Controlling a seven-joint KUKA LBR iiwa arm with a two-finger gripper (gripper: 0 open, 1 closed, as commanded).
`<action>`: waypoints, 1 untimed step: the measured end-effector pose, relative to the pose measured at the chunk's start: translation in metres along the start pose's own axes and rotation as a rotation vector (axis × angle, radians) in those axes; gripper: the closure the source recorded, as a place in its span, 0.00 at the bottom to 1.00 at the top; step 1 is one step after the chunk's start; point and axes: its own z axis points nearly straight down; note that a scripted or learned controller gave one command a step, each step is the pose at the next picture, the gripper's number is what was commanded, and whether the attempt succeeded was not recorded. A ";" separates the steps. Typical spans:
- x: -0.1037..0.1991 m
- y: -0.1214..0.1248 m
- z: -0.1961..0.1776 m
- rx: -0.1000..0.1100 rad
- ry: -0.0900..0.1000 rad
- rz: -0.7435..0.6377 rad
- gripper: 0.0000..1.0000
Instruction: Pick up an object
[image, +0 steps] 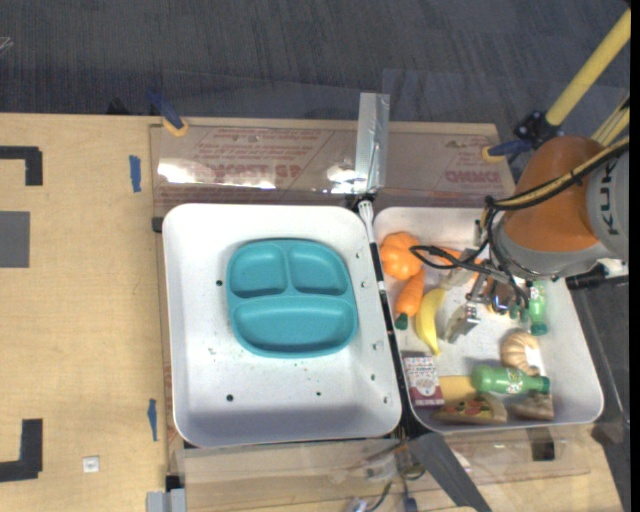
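Hovering: gripper beside banana | fingers: state unclear | banana: likely light, smooth, curved; grasp mid-body crosswise

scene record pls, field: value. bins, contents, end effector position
left bin: holds a teal divided plate
right bin: orange pumpkin, carrot, banana, green bottle, pizza slice, small card and other toy food
end effector: low over the right bin, just right of the banana
held object: none visible between the fingers
arm: enters from the right
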 end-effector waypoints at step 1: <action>-0.072 -0.027 -0.095 0.004 -0.008 0.164 0.00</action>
